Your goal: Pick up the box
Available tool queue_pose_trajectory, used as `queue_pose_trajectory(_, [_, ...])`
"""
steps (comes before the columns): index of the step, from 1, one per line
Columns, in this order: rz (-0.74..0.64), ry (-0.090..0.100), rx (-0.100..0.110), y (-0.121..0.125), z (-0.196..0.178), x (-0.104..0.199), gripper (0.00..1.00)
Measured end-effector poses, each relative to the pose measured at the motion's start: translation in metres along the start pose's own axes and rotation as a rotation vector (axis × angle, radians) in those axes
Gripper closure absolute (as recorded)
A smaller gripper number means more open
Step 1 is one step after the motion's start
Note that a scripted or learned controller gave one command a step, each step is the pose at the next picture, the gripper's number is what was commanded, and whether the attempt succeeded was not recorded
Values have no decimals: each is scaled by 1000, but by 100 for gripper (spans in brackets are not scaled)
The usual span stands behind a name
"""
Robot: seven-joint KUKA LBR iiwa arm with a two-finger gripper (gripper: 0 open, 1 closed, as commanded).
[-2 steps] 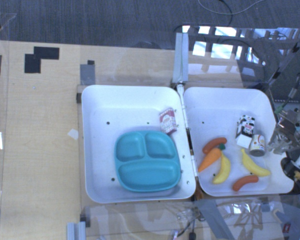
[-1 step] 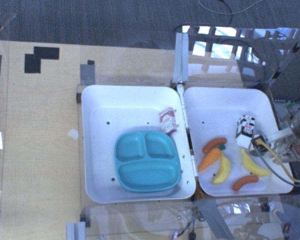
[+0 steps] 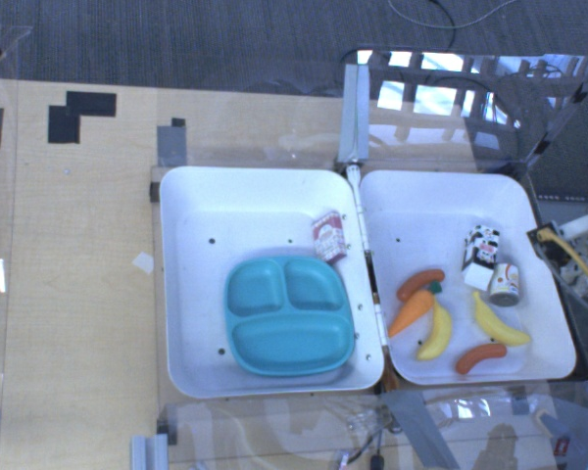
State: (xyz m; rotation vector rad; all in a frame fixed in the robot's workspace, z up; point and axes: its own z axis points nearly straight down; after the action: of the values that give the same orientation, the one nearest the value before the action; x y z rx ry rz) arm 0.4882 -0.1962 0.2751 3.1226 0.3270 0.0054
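A small red and white box (image 3: pixel 328 236) lies in the left bin (image 3: pixel 191 262), against its right wall and just above the teal plate. A second box, a black and white cow-patterned carton (image 3: pixel 482 252), stands in the right bin (image 3: pixel 412 199) near its right side. A small can (image 3: pixel 505 283) touches this carton's lower right.
A teal divided plate (image 3: pixel 289 314) takes up the lower middle of the left bin. In the right bin lie a carrot (image 3: pixel 413 311), two sausages (image 3: pixel 420 282) (image 3: pixel 479 357) and two bananas (image 3: pixel 435 332) (image 3: pixel 498 323). Yellow and white cables (image 3: pixel 568 243) sit at the right edge.
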Motion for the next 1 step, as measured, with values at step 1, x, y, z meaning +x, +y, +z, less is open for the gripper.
queue_pose_trajectory(1, [2, -3, 3, 9, 57, -3, 100])
